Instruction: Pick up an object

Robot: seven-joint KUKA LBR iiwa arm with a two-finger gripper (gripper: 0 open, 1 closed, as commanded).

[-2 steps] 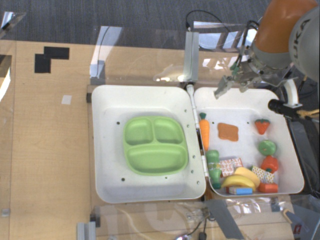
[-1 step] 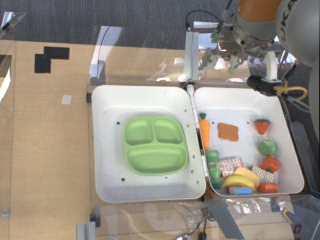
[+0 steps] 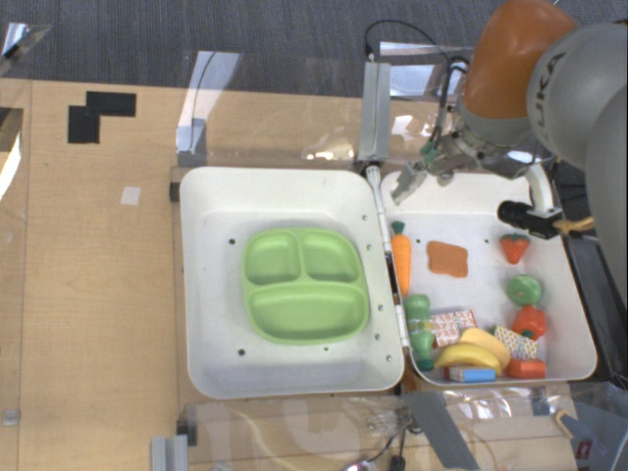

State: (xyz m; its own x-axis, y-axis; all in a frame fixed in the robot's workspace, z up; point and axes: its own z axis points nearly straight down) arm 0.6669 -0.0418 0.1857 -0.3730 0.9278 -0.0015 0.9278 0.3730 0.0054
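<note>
The pincer (image 3: 424, 170) hangs over the far-left corner of the right bin (image 3: 581, 361), its fingers apart and gripping nothing. The toys sit nearer: a carrot (image 3: 401, 259) against the left wall, an orange slab (image 3: 447, 258) beside it. A drop here likely meets bare floor or clips the wall.
</note>
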